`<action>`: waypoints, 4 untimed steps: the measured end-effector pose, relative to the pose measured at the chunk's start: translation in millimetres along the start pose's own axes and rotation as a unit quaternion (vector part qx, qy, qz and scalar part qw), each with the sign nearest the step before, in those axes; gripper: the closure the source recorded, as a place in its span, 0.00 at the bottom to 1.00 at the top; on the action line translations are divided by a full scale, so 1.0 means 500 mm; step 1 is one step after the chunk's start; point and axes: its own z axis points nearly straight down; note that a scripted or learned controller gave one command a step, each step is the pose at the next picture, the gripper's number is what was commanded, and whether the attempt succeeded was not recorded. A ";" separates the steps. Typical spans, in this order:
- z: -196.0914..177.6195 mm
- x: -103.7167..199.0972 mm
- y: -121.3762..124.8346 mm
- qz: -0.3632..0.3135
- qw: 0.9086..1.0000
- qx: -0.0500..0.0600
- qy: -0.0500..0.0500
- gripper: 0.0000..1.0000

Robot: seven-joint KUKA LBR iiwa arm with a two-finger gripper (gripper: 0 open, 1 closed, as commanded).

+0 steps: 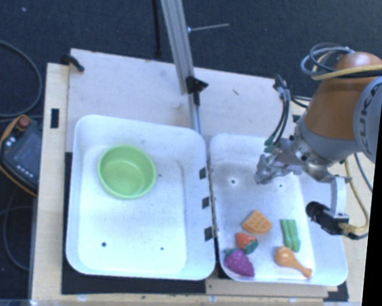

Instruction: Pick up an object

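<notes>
My gripper (265, 174) hangs over the far half of the right bin (235, 153), with nothing visible between its fingers. Toys lie toward that bin's near end, well in front of the gripper: an orange waffle-like piece (257, 222), a green piece (290, 234), a red strawberry (245, 241), a purple grape bunch (240, 262) and an orange drumstick (291, 260). A light green bowl (127, 171) sits in the left bin (134, 245).
A metal pole (179, 42) slants up from behind the bins' shared wall. A teach pendant (20, 153) lies off the bench to the left. The bench top (130, 85) stretches behind both bins.
</notes>
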 end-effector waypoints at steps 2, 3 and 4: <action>-0.036 0.222 -0.007 -0.001 1.000 -0.001 0.000 1.00; -0.006 0.317 -0.017 0.000 1.000 0.001 0.000 1.00; -0.008 0.312 -0.016 0.002 1.000 0.000 -0.001 0.00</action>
